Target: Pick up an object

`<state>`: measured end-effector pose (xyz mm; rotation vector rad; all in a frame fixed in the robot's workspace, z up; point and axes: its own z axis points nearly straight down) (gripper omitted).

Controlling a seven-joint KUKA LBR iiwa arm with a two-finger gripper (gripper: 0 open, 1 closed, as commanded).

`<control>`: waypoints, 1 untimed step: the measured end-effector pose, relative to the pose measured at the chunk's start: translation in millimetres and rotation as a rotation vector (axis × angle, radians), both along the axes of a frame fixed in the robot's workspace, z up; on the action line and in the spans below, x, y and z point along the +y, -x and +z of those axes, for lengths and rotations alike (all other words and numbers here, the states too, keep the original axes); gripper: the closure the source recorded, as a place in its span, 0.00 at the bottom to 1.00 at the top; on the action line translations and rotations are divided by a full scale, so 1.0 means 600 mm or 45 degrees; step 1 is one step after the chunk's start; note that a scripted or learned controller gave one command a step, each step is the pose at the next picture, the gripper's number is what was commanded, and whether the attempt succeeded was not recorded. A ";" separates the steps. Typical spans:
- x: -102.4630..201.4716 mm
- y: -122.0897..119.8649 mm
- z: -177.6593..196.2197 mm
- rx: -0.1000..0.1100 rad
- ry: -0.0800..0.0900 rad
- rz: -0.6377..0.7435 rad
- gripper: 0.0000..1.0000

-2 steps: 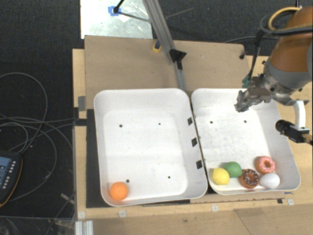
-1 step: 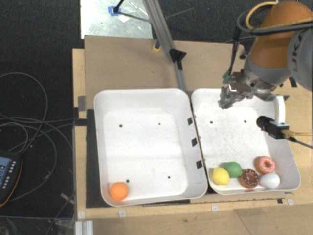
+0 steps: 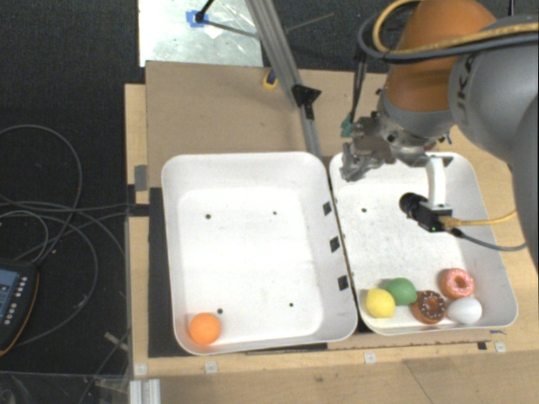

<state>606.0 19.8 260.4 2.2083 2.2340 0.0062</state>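
Reaching: gripper [image 3: 358, 165] at right bin [image 3: 493, 225] far edge, finger state untellable. Lower yourself squarely over one item, e.g. yellow ball [image 3: 380, 303], avoiding neighbours.

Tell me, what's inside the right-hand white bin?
Along the right bin's near edge: a yellow ball, green ball, two doughnuts, brown and pink, and a white ball. The arm covers its far corner.

Even, bright overhead light w/ soft shadows; my arm [image 3: 472, 66] throws a faint one at 3 o'clock. Both white bins [image 3: 253, 162] run near blown-out. Pale floor patch [image 3: 198, 15] at 11 o'clock glares. Slight softness overall, dark floor loses detail.
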 end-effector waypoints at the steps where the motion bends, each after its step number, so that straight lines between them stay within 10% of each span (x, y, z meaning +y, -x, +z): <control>1: 0.070 -0.010 -0.016 0.001 0.001 -0.003 1.00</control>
